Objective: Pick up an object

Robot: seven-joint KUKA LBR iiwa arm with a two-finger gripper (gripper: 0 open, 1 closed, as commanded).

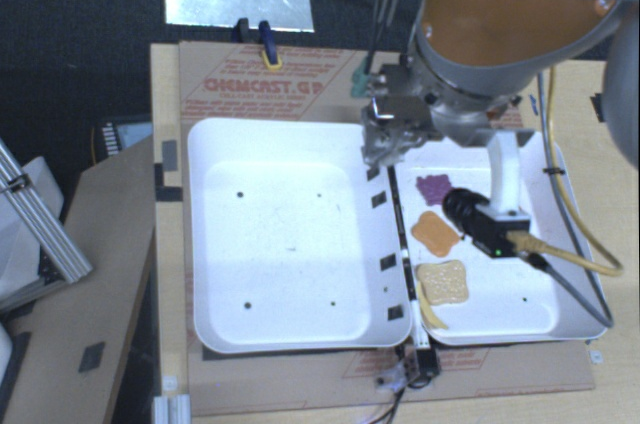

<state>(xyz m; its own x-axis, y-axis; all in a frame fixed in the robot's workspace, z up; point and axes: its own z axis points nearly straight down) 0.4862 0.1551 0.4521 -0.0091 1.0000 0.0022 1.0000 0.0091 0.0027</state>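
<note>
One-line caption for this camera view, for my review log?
Arm over right bin holding purple piece, orange piece, toast slice; left bin alongside.

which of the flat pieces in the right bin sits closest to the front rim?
The thin yellow strip, lying at the right bin's front-left corner. The tan toast-like slice sits just behind it; the orange piece and purple piece lie farther back.

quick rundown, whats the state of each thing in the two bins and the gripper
left bin: nothing lying in it
right bin: holds the small items
purple piece: flat on the bin floor
orange piece: flat, just below the purple one
toast slice: flat, near the divider
yellow strip: flat, below the toast
gripper: above the divider, nothing seen held
</note>
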